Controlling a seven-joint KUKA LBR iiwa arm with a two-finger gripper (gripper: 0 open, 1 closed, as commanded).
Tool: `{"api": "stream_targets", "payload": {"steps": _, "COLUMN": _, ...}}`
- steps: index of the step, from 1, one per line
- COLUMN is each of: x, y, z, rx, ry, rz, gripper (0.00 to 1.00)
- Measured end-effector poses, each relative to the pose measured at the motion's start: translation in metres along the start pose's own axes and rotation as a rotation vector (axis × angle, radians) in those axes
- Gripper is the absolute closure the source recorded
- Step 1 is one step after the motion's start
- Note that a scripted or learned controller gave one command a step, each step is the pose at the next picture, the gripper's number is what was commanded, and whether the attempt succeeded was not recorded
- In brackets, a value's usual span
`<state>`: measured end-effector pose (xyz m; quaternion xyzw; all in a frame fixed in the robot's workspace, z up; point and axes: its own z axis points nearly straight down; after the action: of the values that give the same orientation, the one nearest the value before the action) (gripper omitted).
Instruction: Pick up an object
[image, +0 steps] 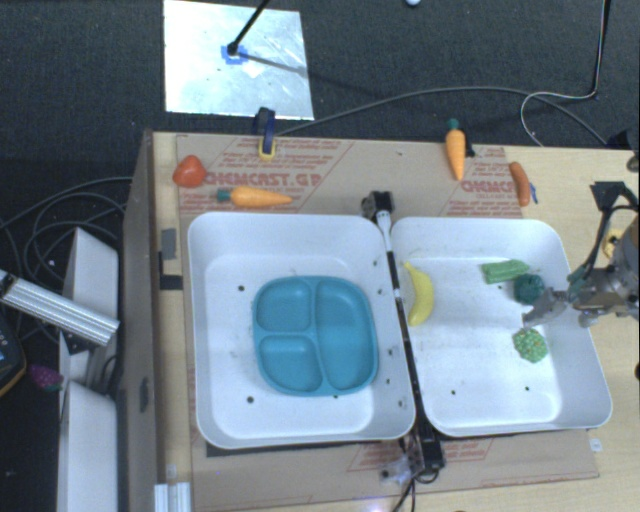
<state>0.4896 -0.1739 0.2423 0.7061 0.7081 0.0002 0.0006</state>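
Fingers (540, 308) between teal object (529, 290), green ball (531, 345).

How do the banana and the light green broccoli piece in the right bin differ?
The banana is yellow, long and curved; the broccoli piece is light green, round and bumpy. The banana lies by the right bin's left wall; the broccoli piece sits just below the gripper. Both rest on the bin floor.

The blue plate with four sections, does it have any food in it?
Empty. The blue four-section plastic plate in the left white bin shows only bare blue in every compartment; the yellow banana lies in the right white bin.
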Motion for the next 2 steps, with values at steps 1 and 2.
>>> {"api": "stream_targets", "payload": {"steps": 1, "x": -0.032, "y": 0.07, "z": 0.146, "rx": 0.004, "ry": 0.001, "rz": 0.0, "gripper": 0.0}}
{"api": "stream_targets", "payload": {"steps": 2, "x": -0.032, "y": 0.15, "z": 0.158, "rx": -0.002, "ry": 0.0, "rz": -0.002, "gripper": 0.0}}
